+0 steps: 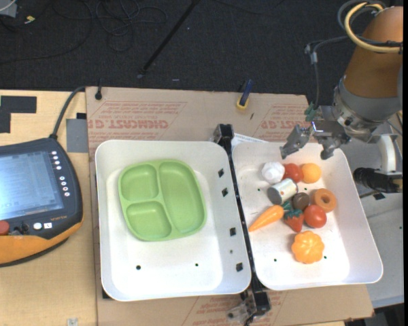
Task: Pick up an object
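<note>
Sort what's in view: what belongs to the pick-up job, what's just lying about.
Job: gripper; right bin holding carrot, pumpkin, tomato, doughnut, orange, white ball.
Lying about: green tray in left bin; pendant; clamp.

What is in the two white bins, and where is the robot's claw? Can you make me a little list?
left bin: green tray with three compartments
right bin: pile of toy food
toys: carrot, pumpkin, tomato, donut, orange ball, white ball
claw: above the right bin's far edge, fingers spread, nothing between them
beside bins: tablet controller on the left
</note>
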{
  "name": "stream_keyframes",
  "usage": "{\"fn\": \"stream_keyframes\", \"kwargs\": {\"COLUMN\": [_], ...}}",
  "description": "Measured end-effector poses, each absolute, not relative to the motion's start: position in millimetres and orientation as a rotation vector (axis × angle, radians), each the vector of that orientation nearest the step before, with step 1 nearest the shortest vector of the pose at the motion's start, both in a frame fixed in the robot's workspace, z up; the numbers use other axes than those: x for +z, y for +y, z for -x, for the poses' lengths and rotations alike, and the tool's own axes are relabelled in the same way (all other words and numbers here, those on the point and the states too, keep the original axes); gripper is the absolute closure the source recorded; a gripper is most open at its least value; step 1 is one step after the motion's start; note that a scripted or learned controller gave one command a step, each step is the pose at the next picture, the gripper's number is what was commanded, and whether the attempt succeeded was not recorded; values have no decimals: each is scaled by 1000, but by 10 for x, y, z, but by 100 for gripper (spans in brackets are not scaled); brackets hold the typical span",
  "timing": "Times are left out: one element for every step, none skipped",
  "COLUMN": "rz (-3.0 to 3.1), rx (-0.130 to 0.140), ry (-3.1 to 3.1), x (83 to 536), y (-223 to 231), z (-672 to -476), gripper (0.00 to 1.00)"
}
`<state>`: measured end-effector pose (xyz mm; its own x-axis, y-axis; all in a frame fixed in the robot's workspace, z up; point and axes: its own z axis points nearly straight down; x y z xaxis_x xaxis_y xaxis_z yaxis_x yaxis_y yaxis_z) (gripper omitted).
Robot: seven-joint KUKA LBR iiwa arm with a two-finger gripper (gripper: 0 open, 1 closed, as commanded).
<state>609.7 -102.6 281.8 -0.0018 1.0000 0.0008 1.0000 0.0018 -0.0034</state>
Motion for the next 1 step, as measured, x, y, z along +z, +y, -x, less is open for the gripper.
{"fn": "stream_keyframes", "kwargs": {"rz": [2211], "rx": [-2], "ry": [-2231], "x": [3400], "y": [20], "z": [-5681], "gripper": [0]}}
